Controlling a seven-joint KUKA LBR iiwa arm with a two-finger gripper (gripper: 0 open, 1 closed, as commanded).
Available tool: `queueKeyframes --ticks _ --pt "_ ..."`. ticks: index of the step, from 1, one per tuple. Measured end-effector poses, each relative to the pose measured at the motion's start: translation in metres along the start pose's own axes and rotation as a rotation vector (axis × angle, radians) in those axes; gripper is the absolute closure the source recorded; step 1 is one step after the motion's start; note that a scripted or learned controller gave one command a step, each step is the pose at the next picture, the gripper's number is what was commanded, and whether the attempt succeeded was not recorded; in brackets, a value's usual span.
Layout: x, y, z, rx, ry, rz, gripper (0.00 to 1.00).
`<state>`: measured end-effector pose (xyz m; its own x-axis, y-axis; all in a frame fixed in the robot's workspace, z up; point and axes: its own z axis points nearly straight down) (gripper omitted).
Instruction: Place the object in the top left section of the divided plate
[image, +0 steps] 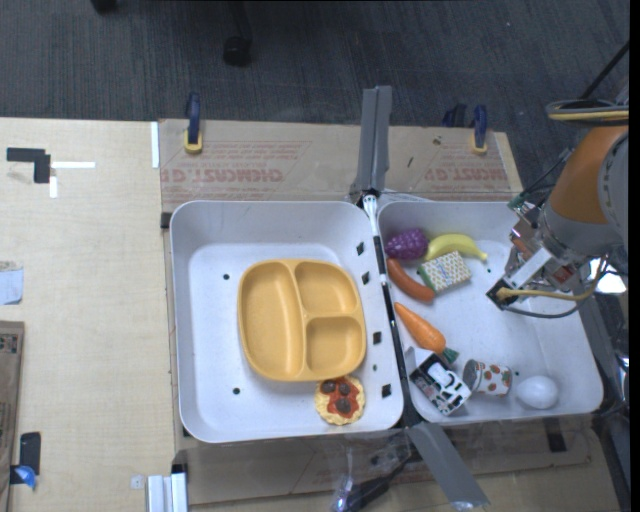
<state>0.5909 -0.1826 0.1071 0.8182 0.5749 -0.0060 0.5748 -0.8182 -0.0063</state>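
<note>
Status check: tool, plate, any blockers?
Tool hovers over right white bin. Yellow divided plate in left white bin; round toy pizza at its near rim. Nothing above plate.

My end effector (528, 258) hangs over the right bin (560, 340), near its 3 o'clock wall. In the left bin (205, 300) lies the yellow divided plate (300, 320), with a small toy pizza (340, 400) against its rim at 5 o'clock.
</note>
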Motion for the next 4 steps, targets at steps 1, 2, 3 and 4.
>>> queueKeyframes --ticks 1,2,3,4 --pt "0.048 0.013 -0.205 -0.003 -0.001 0.388 1.00" --pt "0.044 -0.036 -0.136 -0.001 -0.002 0.407 1.00" --pt "-0.004 -0.061 0.019 -0.001 0.001 0.414 1.00" --pt "0.062 0.009 -0.036 -0.002 0.001 0.406 1.00"
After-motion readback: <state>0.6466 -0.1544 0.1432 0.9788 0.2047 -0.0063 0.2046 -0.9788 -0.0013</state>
